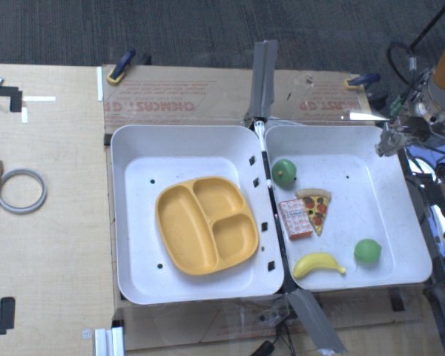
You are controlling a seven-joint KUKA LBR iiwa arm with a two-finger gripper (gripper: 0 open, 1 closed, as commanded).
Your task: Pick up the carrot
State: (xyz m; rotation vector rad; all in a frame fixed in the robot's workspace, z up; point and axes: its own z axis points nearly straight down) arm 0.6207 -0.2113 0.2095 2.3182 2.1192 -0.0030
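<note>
Where the arm (437,99) reaches in, the gripper (389,141) hangs over the far right corner of the right bin (400,199). Whether it is spread or closed cannot be made out, and nothing can be seen in its grasp. Where the carrot lies cannot be told.

Well to the gripper's left in the view, just by the bin's left wall, sits a green fruit (284,172). Nearer the camera from the gripper and left of it lie a pizza slice (316,208) and a red box (295,219), touching each other. Farther toward the camera lies a banana (319,264), with a green ball (367,251) near it; the ball is the closest of these to the gripper. Far left of the gripper, the left bin (133,199) holds a yellow tray (205,225).
</note>
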